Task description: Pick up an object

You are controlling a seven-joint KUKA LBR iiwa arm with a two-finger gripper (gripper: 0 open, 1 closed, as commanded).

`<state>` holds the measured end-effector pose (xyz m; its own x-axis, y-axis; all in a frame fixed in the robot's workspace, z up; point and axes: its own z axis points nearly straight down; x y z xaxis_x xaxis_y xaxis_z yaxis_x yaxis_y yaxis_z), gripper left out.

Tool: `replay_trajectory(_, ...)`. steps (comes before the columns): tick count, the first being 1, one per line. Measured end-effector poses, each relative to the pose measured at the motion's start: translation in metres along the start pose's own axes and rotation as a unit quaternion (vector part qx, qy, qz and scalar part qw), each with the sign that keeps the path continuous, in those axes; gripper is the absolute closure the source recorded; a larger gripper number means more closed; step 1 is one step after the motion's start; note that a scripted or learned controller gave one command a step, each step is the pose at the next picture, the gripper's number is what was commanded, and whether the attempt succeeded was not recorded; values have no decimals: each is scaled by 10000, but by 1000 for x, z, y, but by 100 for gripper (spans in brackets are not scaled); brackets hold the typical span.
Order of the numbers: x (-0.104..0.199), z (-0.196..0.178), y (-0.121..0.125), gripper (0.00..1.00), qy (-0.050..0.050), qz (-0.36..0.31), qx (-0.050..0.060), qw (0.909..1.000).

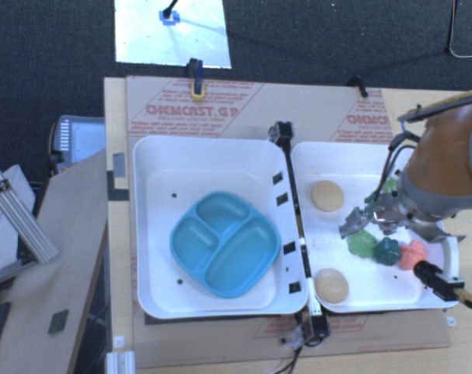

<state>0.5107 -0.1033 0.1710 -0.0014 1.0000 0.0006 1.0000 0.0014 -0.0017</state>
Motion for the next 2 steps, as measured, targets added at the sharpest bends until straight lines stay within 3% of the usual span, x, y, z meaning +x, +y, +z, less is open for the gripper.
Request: replay_trajectory(2,-5,88,0,0,-4,0,-11,10000)
